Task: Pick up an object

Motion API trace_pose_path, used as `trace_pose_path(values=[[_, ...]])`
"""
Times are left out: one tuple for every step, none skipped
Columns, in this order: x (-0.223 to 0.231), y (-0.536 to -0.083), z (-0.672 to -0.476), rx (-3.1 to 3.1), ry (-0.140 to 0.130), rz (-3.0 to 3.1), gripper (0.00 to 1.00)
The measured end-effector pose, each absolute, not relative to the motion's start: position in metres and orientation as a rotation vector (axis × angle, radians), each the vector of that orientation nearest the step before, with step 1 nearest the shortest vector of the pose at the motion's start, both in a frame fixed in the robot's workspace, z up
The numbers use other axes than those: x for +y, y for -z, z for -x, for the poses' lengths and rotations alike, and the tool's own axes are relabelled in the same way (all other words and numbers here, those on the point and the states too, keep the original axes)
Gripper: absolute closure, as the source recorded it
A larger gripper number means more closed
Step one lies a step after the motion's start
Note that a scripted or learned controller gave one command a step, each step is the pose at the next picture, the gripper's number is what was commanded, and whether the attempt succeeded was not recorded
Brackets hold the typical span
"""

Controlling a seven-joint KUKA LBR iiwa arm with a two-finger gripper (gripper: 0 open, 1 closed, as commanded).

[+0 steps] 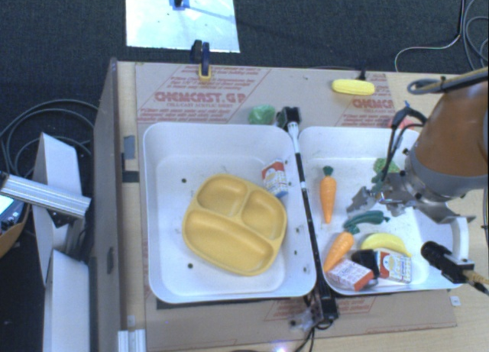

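- On my far left the desk (pixel 191 87) carries the left bin (pixel 164 190); it holds a yellow divided plate (pixel 233 224) lying at a slant, and a small carton (pixel 275 178) just off the plate's upper right corner, near the divider between the bins.
- Right of the divider, the right bin (pixel 351 140) holds an upright carrot (pixel 328 194), long axis running up and down the view; lower down a second carrot (pixel 338 250) lies tilted, with a red-and-white box (pixel 351 275) touching its lower end.
- The relation I care about — the dark green pepper (pixel 365 219) lies just below and slightly left of the gripper (pixel 374 196), long axis roughly left to right; I judge it the nearest candidate, so a short descent would serve.
- The gripper hangs over the bin's middle; its metal fingers look parted with nothing between them, though I read this loosely from above.
- Further right — a banana (pixel 386 243), a juice carton (pixel 393 266) beside it, and a green item (pixel 384 165) partly behind the arm (pixel 451 144).
- Beyond the bins a yellow corn cob (pixel 353 86) rests on the desk.
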State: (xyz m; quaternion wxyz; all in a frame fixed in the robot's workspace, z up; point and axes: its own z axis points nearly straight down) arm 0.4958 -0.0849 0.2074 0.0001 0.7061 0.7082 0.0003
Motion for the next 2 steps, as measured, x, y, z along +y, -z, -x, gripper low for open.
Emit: trace_pose_path(values=[[-0.068,-0.183,-0.554,2.228,-0.005,-2.211,0.00],[-0.092,-0.083,-0.580,2.222,0.002,-2.222,0.00]])
